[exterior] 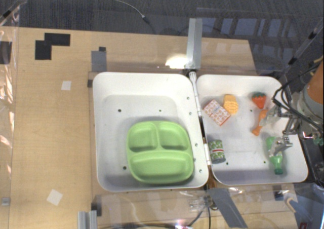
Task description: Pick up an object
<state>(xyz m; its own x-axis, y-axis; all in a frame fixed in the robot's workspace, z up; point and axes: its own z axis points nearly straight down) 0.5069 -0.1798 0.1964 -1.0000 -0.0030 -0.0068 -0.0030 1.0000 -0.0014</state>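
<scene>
The right bin (238, 169) holds several small objects. A patterned pink-and-white box (216, 112) lies next to a yellow-orange piece (231, 104) at the upper left. A red toy with a green top (259, 100) and an orange carrot-like piece (259, 123) sit further right. A small green-and-red can (216, 150) stands by the bin's left wall. A green bottle (276, 158) lies at the lower right. My gripper (282, 139) hangs at the bin's right side, directly over the bottle's upper end, which it partly hides.
In the left bin (109, 96) lies a green divided plate (159, 152). A metal divider (201, 121) separates the bins. The grey arm with its orange band (316, 88) and dark cables (283, 101) crosses the right bin's far right edge.
</scene>
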